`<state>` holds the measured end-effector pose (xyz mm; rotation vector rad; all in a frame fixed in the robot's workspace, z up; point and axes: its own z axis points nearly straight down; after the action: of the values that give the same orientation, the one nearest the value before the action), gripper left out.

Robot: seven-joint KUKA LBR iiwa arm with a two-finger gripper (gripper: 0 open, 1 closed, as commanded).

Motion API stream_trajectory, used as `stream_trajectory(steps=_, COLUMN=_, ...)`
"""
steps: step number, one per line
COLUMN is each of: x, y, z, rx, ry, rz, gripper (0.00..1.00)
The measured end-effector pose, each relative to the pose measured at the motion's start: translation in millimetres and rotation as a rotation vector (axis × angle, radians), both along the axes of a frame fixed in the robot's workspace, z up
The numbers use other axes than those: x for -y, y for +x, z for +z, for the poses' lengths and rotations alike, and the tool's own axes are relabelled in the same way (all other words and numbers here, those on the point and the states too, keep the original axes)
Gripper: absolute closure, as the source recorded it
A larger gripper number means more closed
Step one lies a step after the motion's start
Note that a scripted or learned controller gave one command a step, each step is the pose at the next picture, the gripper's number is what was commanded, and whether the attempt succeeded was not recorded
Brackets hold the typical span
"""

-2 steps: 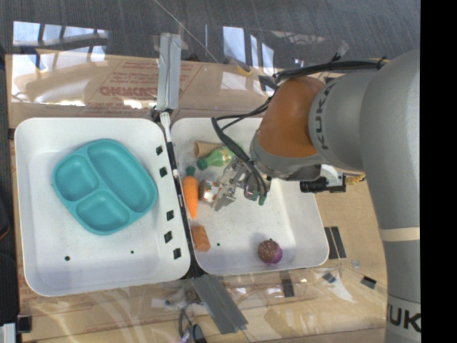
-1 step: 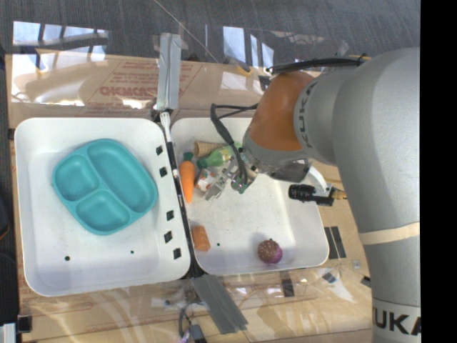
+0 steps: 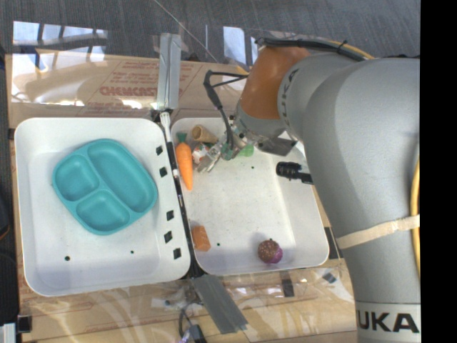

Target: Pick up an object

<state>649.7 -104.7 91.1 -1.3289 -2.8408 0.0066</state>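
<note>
One fixed camera looks down aslant on both white bins (image 3: 28, 191), arm (image 3: 357, 156) entering from the right.

The arm (image 3: 357, 141) reaches over the right bin (image 3: 300, 213), its tool (image 3: 214, 154) low at the bin's far left corner, among small items there. A carrot (image 3: 185, 165) lies along the bin's left wall just beside the tool. A small orange piece (image 3: 201, 238) sits near the bin's near left corner, and a dark red ball (image 3: 269, 251) by its near edge. In the left bin (image 3: 36, 249) rests a teal divided plate (image 3: 104, 185).
</note>
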Motion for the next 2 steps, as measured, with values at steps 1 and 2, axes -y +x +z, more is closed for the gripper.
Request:
stream_trajectory(steps=1, x=84.4, y=-24.8, z=1.7, rx=0.005, ry=0.000, rz=0.063, gripper=1.00)
stream_trajectory(steps=2, x=20.9, y=-6.4, z=-0.8, rx=-0.007, ry=0.002, rz=0.208, gripper=1.00)
